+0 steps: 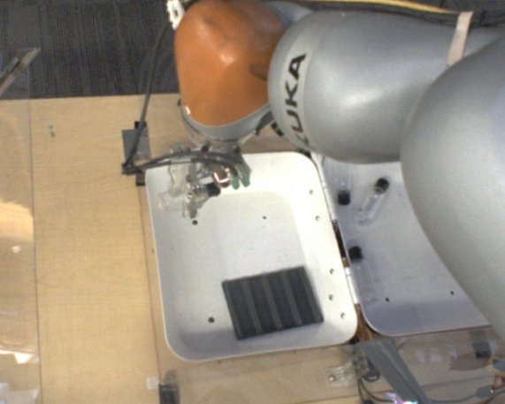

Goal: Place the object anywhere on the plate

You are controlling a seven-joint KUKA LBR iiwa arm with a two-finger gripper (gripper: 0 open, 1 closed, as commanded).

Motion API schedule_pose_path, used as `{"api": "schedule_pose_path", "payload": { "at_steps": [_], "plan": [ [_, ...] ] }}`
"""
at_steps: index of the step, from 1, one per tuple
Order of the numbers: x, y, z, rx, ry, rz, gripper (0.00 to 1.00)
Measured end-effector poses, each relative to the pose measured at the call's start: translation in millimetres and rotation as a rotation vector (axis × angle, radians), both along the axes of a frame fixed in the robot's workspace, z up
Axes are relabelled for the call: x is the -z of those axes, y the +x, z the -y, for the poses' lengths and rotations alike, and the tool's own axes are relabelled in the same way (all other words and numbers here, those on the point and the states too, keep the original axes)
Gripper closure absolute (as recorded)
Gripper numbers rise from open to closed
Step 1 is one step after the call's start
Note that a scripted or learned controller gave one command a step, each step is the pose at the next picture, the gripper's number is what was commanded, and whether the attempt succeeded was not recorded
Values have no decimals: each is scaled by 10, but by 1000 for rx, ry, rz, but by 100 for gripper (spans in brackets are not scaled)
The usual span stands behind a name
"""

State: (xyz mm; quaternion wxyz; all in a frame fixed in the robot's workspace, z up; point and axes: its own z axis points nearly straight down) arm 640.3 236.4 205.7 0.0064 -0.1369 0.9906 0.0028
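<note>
A large grey arm (421, 109) with an orange band reaches in from the right and covers much of the scene, including most of the right bin (400, 262). It bends down over the far-left corner of the left bin (248, 250), wrist pointing almost straight down, likely to search or pick there. Both white bins sit side by side on a wooden bench (80, 258). A dark ribbed rectangular plate (271, 301) lies flat near the front of the left bin, well apart from the tool (204, 182). The tool hangs just above the bin floor; whether its parts are apart or together cannot be told. No object to be placed can be made out near the tool.
</note>
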Motion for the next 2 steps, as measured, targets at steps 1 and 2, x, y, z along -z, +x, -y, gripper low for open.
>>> {"api": "schedule_pose_path", "payload": {
  "at_steps": [1, 2],
  "plan": [
    [55, 297, 1, -23, -1, -1, 100],
    [183, 296, 2, -34, 0, -3, 100]
  ]
}}
